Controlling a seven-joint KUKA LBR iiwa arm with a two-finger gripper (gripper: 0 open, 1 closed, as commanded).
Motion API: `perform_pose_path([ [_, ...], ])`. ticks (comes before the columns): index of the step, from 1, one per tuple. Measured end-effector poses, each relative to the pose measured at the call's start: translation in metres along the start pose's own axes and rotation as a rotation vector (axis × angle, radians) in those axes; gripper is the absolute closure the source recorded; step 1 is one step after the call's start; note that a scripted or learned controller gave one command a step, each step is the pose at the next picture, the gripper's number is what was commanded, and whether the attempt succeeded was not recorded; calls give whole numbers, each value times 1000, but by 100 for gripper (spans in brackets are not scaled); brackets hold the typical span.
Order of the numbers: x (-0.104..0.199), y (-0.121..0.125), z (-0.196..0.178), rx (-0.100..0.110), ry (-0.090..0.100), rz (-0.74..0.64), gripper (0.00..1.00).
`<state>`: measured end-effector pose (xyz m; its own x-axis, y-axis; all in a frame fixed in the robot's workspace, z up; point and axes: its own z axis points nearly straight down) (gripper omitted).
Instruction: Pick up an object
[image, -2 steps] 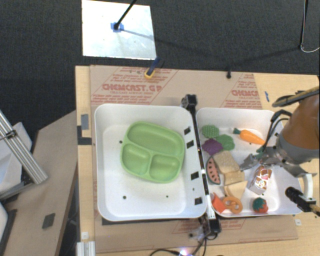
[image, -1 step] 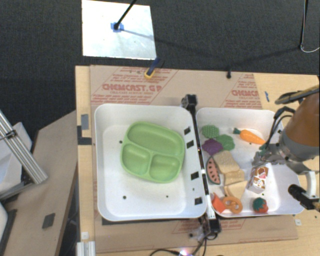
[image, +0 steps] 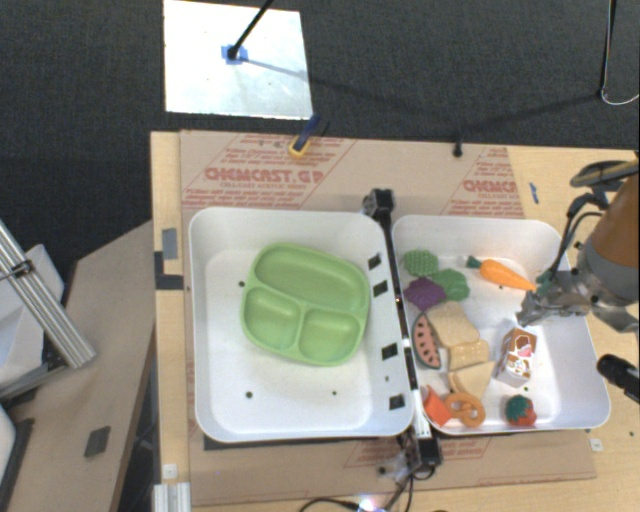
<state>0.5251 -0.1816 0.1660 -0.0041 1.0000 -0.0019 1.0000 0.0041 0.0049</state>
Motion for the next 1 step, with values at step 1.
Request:
perform_pose_path([
  [1,-1,2,-54,-2,0,-1,100],
])
